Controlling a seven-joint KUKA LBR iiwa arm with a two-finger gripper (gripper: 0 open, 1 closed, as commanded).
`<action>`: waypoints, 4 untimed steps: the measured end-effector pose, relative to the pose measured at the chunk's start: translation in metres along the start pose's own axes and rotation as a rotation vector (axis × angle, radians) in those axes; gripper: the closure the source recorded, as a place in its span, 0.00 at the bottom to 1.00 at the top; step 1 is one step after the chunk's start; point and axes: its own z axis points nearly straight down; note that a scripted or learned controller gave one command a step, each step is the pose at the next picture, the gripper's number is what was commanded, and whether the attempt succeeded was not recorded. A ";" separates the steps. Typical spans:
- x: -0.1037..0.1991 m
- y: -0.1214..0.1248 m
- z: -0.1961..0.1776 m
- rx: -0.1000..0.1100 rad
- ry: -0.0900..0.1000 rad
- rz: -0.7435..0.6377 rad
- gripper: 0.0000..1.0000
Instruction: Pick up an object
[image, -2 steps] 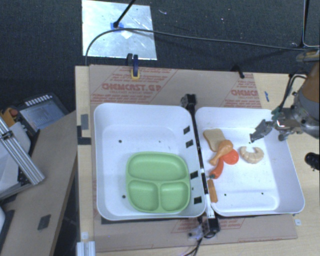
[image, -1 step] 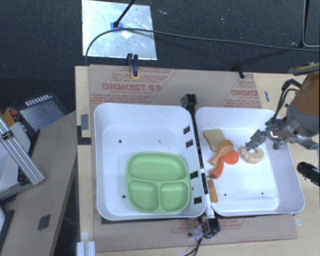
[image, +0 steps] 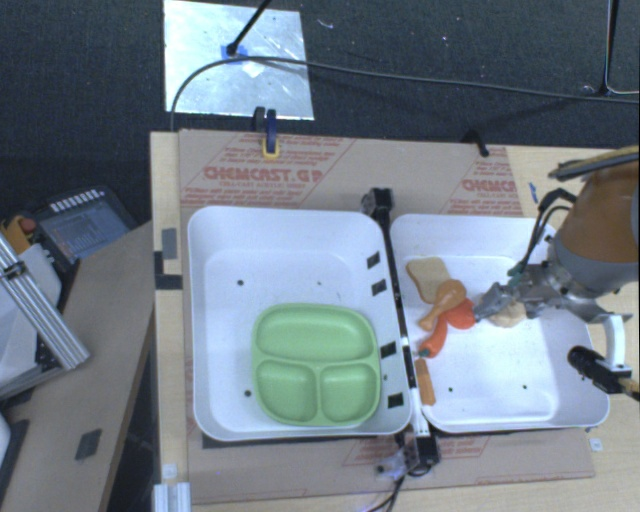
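We see a bench covered by a printed cardboard sheet, on which 2 shallow white bins sit side by side, touching: the left bin and the right bin. A yellow-tipped clamp grips the sheet's far edge.

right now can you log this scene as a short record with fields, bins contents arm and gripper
left bin: holds a green divided plate, three compartments
right bin: holds a tan bread-like piece, orange and red toy items beside it, a pale item by the gripper
arm: reaches in from the right, over the right bin
gripper: low in the right bin, next to the orange and red items; finger state unclear
grasp: nothing visibly held
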 end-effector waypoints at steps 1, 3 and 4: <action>0.005 -0.005 0.060 -0.002 0.000 0.000 0.00; -0.004 0.004 -0.009 -0.010 -0.004 -0.001 1.00; -0.003 0.006 -0.053 -0.011 -0.004 -0.002 1.00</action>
